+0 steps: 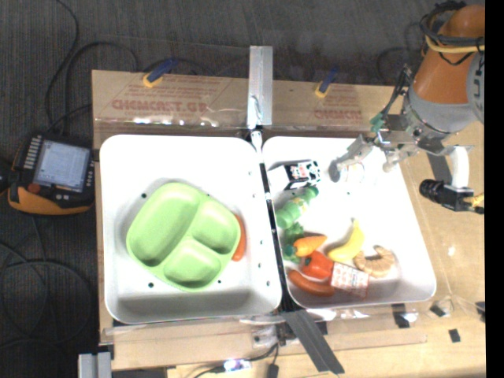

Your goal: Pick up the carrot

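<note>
An orange carrot (308,244) with a green leafy top lies in the right bin (409,211), in the pile near the divider. A second long orange piece (239,239) is wedged against the right edge of the green plate (183,233) in the left bin; I cannot tell what it is. My gripper (363,162) hangs over the far part of the right bin, up and to the right of the pile. Its fingers (339,167) are spread open with nothing between them.
Around the carrot are a banana (350,242), a red pepper (316,267), a labelled can (350,278), a tan shrimp-like toy (378,261), green vegetables (292,213) and a black-and-white toy (300,172). The left bin (118,179) holds the green divided plate.
</note>
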`<state>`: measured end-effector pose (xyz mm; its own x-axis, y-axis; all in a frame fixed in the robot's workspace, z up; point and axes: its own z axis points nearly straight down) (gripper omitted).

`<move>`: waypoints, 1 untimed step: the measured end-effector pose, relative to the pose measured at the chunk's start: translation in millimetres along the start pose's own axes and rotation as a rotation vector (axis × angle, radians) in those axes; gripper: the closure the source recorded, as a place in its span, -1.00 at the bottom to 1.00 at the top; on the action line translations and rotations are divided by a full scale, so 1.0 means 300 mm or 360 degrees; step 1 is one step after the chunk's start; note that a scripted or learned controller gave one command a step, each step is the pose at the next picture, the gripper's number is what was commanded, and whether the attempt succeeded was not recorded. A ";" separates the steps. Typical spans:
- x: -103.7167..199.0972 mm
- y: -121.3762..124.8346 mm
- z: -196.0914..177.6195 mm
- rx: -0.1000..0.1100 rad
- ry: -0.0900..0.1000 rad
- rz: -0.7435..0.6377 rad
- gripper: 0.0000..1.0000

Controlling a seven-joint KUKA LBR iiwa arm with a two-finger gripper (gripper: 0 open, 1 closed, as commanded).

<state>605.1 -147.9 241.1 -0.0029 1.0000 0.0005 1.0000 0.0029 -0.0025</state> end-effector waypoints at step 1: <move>0.226 -0.214 0.191 0.0005 0.0000 0.0112 -1.00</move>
<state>540.6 -80.3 184.0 0.0676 0.9977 0.0002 0.9977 -0.0676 -0.0056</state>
